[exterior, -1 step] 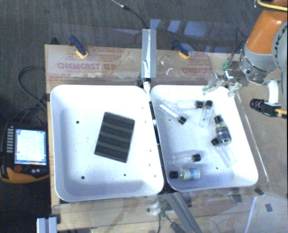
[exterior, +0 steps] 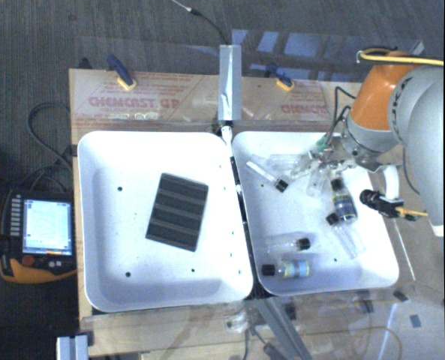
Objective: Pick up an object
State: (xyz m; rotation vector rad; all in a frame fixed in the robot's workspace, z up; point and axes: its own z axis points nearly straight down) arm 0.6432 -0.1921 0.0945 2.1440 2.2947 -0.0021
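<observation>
Hovering over the right bin (exterior: 387,272), the end effector (exterior: 329,156) sits among clear bottles (exterior: 342,205); its opening is indiscernible.

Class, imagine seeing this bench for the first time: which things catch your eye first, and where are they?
The dark ribbed slab lies alone in the left bin, stark against the white. The right bin holds a scatter of small clear bottles with black caps. Above its upper right corner looms the grey arm with its orange band.

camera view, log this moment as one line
arm: over right bin far corner | pincer: among clear bottles, grasp unclear | left bin: dark ridged block
</observation>
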